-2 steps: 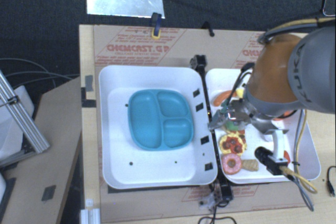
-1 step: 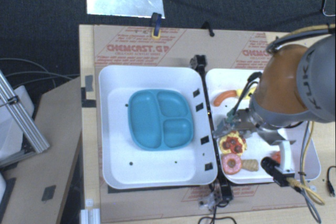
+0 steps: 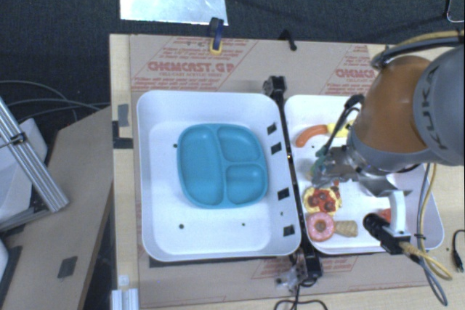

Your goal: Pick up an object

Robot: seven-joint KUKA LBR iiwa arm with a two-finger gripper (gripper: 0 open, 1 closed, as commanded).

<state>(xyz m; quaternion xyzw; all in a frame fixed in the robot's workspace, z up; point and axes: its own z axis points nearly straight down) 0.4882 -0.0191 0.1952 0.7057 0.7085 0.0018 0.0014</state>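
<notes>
- Down in the right bin (image 3: 433, 227), the gripper (image 3: 325, 169) hangs low over the toys. Its tip is dark and blurry, so I cannot tell how it is set.
- Just near of the gripper lies a flat pizza toy (image 3: 322, 200) with red and yellow spots.
- Nearer still is a pink donut (image 3: 320, 227), round, so it points no way at all. A small tan piece (image 3: 346, 229) lies just right of it.
- Far of the gripper lies an orange hot dog (image 3: 312, 133). It is long and curved, and its long side runs left to right, with the left end dipping toward the near side.
- A red bit (image 3: 384, 215) peeks out by the arm (image 3: 396, 109).
- The left bin (image 3: 163, 118) holds a blue tray (image 3: 221, 164) with three parts.
</notes>
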